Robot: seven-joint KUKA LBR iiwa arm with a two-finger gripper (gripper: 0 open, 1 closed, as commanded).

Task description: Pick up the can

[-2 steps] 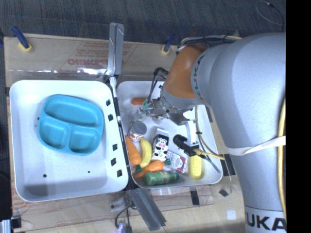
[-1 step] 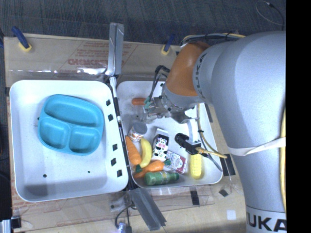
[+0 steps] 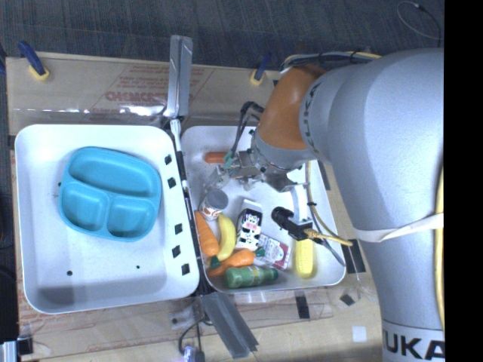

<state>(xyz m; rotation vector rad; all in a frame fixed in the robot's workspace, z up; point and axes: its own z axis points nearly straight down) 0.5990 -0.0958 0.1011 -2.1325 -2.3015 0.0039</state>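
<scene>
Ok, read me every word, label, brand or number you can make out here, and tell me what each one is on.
"UKA", cut off by the picture's edge: on the arm's grey base.
Red print on the cardboard sheet behind the bins: upside down and too blurred to read.
Label on the small black-and-white carton: too small to read.
Print on the red-and-white packet: too small to read.

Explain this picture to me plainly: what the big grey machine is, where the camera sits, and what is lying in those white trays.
The grey machine with the orange band is a robot arm. One camera looks down from above the bench at a slant, and the arm reaches in from the right. Two shallow white bins sit side by side. The left bin holds a blue divided plate. The right bin holds toy food: a carrot, a banana, a corn cob, plus a small can. The gripper hangs just above the can; whether it holds anything cannot be told.
</scene>
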